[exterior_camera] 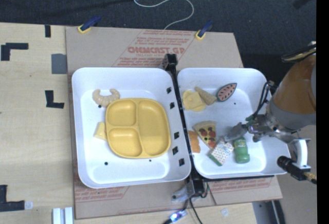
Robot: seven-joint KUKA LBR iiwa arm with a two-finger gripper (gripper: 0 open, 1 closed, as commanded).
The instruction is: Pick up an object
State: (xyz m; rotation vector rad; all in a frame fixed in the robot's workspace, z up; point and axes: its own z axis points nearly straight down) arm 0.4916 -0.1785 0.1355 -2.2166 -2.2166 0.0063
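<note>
Objects for picking lie scattered in the right bin, whose landmark is the green bottle standing near its front wall. Just left of that bottle rests a small checkered packet, and beyond the packet a pizza slice with an orange piece at its left. Farther back from the bottle sit a pale yellow lump, a tan wedge and a pink slice with dark seeds. The arm's jaws hang just behind the bottle, low over the bin floor; whether they are apart or together cannot be told, and nothing is seen between them. Well left of the bottle, the other bin holds a yellow divided plate, a croissant and a yellow wedge.
</note>
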